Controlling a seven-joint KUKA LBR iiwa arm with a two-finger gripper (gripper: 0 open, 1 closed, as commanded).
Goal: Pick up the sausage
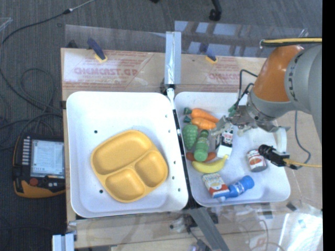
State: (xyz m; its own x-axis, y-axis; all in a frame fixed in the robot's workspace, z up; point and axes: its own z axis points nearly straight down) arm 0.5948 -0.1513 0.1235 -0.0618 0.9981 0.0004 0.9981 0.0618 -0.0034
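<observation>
so the gripper (224, 131) sits low in the right bin (282, 192), and just to its left it's packed: two carrots (201, 118), green bottle (201, 146), green veggie (190, 135), banana (209, 164) all touching or nearly. below it sit a small carton (213, 183) and a blue bottle (241, 185). to its right there's a can (256, 160), with bare floor in between. the left bin (84, 119) has open floor around the yellow tray (129, 164).

We looked down from one fixed camera above the bench, at a slant, far enough to take in both white bins: the left bin (78, 156), the right bin (277, 190); the arm (293, 82) entered from the right.
</observation>
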